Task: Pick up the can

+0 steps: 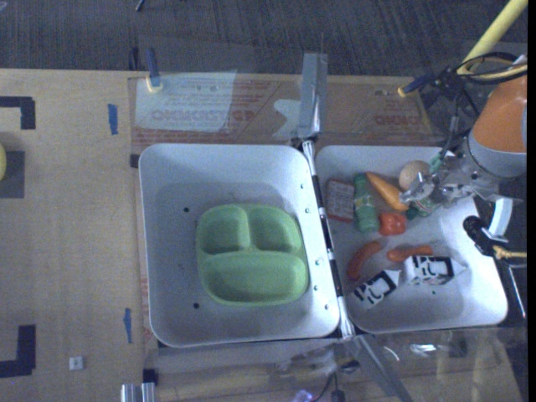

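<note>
The end effector (423, 193) hovers just right of the can (365, 208), approach underway; its state I cannot tell. Next, centre over the can and descend.

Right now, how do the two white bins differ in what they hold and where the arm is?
The left bin holds one green divided tray, lying flat near its middle; the right bin holds a scatter of small items, among them a carrot and a green can. The arm's claw is over the right bin's far side, away from the left bin. Both are shallow, white and side by side.
</note>
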`<state>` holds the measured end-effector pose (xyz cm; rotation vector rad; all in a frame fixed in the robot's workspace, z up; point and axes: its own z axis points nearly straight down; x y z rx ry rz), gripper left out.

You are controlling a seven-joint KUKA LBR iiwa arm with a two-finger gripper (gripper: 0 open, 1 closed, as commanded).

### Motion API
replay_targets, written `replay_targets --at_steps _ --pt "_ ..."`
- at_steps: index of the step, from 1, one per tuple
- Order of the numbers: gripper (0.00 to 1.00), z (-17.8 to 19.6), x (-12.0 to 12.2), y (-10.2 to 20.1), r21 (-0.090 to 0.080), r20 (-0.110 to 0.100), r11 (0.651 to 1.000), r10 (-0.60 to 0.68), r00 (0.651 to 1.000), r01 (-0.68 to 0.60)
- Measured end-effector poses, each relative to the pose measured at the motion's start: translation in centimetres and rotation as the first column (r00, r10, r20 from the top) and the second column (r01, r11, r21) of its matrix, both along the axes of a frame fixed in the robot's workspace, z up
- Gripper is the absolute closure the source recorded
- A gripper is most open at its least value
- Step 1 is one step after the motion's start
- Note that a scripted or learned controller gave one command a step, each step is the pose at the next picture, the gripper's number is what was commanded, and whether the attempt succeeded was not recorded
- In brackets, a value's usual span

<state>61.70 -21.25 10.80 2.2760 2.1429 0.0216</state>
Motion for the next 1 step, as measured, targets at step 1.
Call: replay_targets --at_steps 1 --pt "1.0 1.18 0.09 -0.13 -0.005 0.003 1.0 0.0 1.0 0.0"
